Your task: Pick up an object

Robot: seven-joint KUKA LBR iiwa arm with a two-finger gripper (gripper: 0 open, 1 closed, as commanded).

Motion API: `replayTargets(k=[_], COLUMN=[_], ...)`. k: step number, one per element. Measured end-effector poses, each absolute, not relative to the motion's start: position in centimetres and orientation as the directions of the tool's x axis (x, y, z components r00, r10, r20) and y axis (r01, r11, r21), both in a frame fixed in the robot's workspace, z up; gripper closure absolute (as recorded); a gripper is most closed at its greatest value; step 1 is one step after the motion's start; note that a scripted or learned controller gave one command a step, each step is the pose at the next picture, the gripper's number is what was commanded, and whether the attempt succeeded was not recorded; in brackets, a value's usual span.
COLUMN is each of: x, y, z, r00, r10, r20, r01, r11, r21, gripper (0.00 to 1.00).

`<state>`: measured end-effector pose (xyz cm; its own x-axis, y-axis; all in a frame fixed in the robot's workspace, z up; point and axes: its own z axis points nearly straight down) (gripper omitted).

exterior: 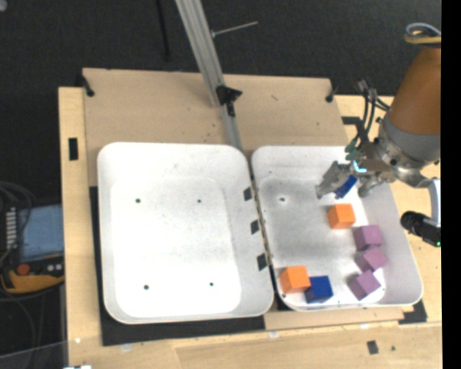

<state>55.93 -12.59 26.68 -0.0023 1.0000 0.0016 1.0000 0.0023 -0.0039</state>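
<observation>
The right bin (292, 206) holds several small blocks. An orange block (341, 216) lies near its middle right. Three purple blocks (367, 236), (373, 258), (364, 284) run down the right side. A second orange block (295, 278) and a blue block (319, 289) sit at the front edge. My gripper (340, 183) hangs low over the bin's upper right, just above and behind the first orange block. A small blue patch (347, 188) shows at its tip; I cannot tell whether that is a block or part of the gripper.
The left bin (177, 229) sits beside the right one, with a dark divider (255, 225) between them. A slanted metal pole (203, 48) rises behind the bins. Cables and a box (31, 241) lie off the bench at the left.
</observation>
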Motion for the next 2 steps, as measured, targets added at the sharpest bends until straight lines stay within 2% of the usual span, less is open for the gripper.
replayTargets(k=[1, 2], x=[56.0, 56.1], y=[-12.6, -12.9], z=[26.9, 22.7], r00=[-0.001, 0.003], r10=[1.0, 1.0], r20=[0.001, -0.002], r01=[1.0, 1.0], r11=[0.001, -0.003], r21=[0.001, -0.004], gripper=[0.0, 0.0])
